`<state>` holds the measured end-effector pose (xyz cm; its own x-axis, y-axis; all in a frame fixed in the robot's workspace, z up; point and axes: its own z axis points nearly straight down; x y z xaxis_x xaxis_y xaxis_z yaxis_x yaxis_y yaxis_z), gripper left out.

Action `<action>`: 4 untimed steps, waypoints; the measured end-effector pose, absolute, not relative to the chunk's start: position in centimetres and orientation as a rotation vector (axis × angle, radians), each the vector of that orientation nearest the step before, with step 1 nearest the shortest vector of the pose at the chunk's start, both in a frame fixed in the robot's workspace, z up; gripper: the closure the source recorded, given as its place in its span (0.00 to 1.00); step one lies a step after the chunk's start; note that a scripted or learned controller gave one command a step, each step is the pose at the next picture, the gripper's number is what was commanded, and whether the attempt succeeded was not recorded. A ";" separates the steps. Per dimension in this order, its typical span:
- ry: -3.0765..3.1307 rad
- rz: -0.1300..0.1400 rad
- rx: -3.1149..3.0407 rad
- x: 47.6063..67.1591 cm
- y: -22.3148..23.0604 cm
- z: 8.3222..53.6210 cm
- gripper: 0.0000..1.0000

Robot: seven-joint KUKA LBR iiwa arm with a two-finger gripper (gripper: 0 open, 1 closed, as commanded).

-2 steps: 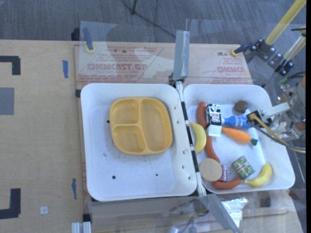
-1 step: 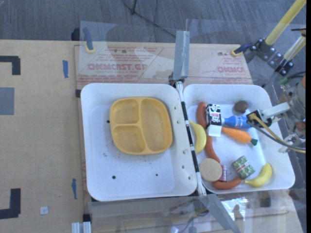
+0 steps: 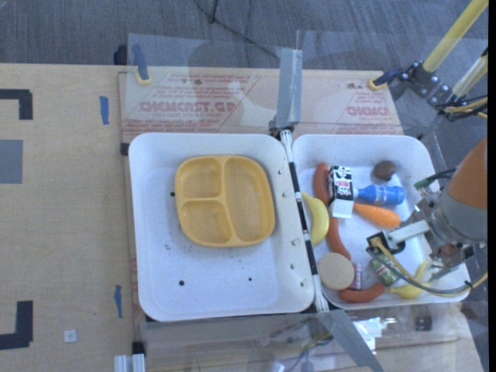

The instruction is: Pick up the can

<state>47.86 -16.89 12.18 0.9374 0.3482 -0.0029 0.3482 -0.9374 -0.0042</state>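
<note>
Honestly, I cannot tell whether the end effector (image 3: 444,249) is wide or narrow. The can (image 3: 335,270) at its nine o'clock crowds a sausage (image 3: 364,293), easily snagged instead

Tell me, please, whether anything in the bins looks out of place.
The banana seems to lean up on the right bin's left wall, by the divide, rather than lying flat. Nothing looks spilled or broken.
</note>
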 end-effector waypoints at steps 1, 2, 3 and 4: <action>-0.704 0.003 -3.060 56.4 -22.0 13.5 0.00; -0.854 -0.005 -3.024 50.4 -16.6 8.7 0.00; -0.659 -0.003 -3.073 58.8 -15.8 8.7 0.00; -0.639 -0.002 -3.074 65.2 -21.8 12.5 0.00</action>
